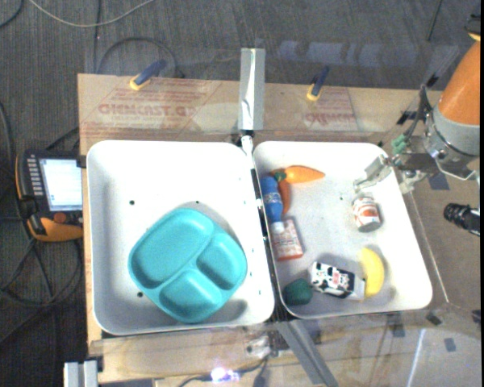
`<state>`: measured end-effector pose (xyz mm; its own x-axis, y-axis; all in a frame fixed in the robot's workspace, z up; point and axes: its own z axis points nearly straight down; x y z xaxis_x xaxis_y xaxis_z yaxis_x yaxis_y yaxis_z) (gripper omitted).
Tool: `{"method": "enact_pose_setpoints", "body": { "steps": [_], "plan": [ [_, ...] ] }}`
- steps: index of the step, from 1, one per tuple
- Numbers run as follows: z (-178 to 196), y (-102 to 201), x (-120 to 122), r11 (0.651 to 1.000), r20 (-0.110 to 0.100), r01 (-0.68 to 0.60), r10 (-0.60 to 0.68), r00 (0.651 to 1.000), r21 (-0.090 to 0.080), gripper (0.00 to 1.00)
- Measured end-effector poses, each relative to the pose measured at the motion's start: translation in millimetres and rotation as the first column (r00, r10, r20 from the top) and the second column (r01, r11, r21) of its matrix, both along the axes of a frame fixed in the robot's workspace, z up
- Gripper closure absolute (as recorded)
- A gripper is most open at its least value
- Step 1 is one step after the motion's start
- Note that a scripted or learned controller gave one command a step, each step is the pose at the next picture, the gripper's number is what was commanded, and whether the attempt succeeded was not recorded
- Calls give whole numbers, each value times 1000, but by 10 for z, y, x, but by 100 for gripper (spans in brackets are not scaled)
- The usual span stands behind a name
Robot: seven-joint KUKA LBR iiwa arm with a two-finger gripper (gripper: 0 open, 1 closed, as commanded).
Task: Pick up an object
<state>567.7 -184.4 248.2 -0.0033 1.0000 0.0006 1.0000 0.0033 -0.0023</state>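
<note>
Over the right bin's [403,240] upper right corner hangs the end effector [377,173], whether clenched or released I cannot tell. Nearest object, a small can [367,214], lies just beside it at six o'clock, tilted.

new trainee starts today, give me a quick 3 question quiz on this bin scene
1. True or false: the teal divided plate lies in the left bin.
2. Which object lies nearest below the gripper? A) the banana B) the small red and white can C) the carrot
3. Fill in: the blue bottle lies along the ____ wall of the right bin.

Key: 1 true; 2 B; 3 left
</note>
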Motion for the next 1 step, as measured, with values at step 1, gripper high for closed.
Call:
{"method": "enact_pose_setpoints", "body": {
  "steps": [1],
  "plan": [
    [-1193, -361, 406, 1000, -1, 10, -10, 1000, 1, 0]
  ]
}}
